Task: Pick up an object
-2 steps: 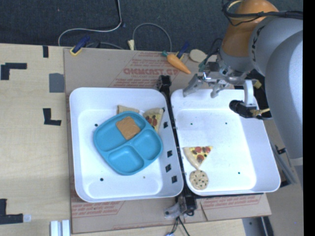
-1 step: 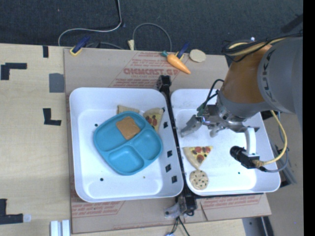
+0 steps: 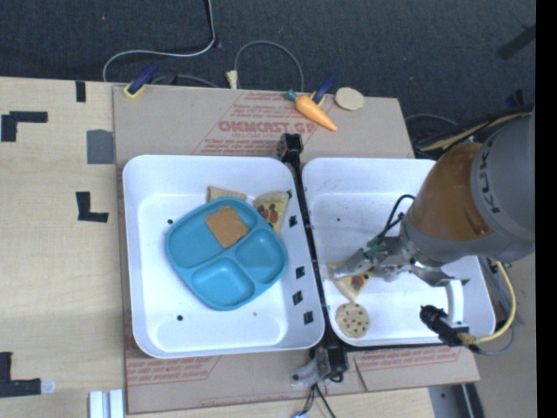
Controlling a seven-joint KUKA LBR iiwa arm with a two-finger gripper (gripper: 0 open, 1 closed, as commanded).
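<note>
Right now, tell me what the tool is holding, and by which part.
Cannot be told. The tool is down in the right bin at a pizza slice, but a grip on it cannot be made out.

**Red print on the cardboard, letters on the arm**

The cardboard sheet [image 3: 261, 124] under the two bins carries red printing. Well up and to the left of the gripper [image 3: 352, 268], past the far rims of the bins, one line reads roughly "CHICNCAST GR"; its end is cut off by a toy carrot [image 3: 315, 112], and the smaller lines around it are too blurred to read. Fainter red print on the sheet's near edge, below the bins, cannot be read either. Just right of the gripper, the grey arm [image 3: 513, 190] shows part of its white "KUKA" lettering.
</note>
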